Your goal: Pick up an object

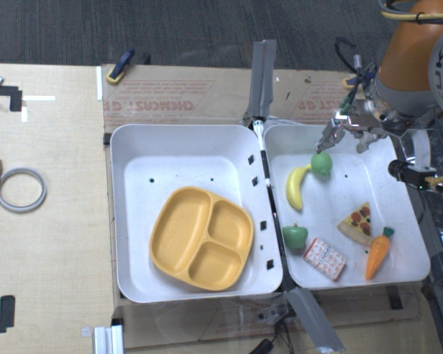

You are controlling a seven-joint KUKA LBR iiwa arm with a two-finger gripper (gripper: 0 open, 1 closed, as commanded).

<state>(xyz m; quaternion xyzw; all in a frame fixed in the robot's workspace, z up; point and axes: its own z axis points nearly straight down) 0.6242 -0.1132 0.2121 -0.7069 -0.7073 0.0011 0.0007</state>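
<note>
Camera view: we look down on two white bins side by side, the grey-and-orange arm (413,43) reaching in from two o'clock. Its gripper (348,133) hangs over the far edge of the right bin (406,271), fingers spread apart with nothing between them. Just below the left fingertip, toward seven o'clock, we see a small green ball-shaped fruit (321,164) lying beside the top of a yellow banana (296,186); whether the two touch we cannot tell. Farther toward six o'clock in the same bin lie a green pepper (295,236) (tucked against the bin's left wall), a red-and-white patterned block (325,259), a pizza slice (356,224) and an orange carrot (378,252). The left bin (133,168) carries a yellow divided plate (201,237) with three compartments. On the bench at nine o'clock we note a grey tape ring (19,189), and at eleven o'clock a blue-and-yellow tool (121,66).
</note>
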